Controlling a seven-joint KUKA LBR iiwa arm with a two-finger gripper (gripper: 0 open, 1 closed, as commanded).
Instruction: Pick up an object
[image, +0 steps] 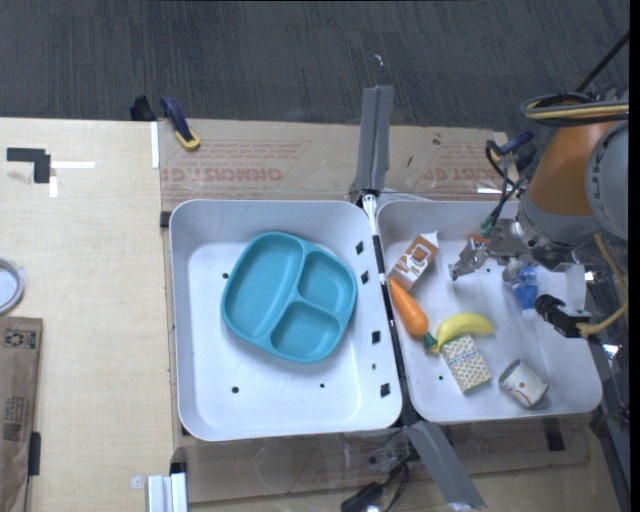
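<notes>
Two shallow white plastic bins sit side by side on the pale wooden desk (80, 230). The left bin (200, 400) holds one thing, a turquoise plastic plate with three compartments (289, 296), lying near the bin's middle. The right bin (580, 400) holds the loose items, and the orange plastic carrot (408, 307) serves as the landmark: it lies tilted along the bin's left wall, its green end pointing toward the front. Just behind the carrot stands a small white and brown carton (416, 260), one only. Just right of the carrot's green end lies one yellow toy banana (464, 326), curved, with its tip touching or nearly touching that end. In front of the banana, right of the carrot, rests one small speckled beige box (466, 362), tilted. Further right of the carrot, near the bin's front right corner, lies one white cup on its side (524, 384). The grey arm's end effector (468, 262) hangs behind and to the right of the carrot, over the back part of the right bin, clear of every item; how far its fingers are parted cannot be told, and nothing is seen in them
</notes>
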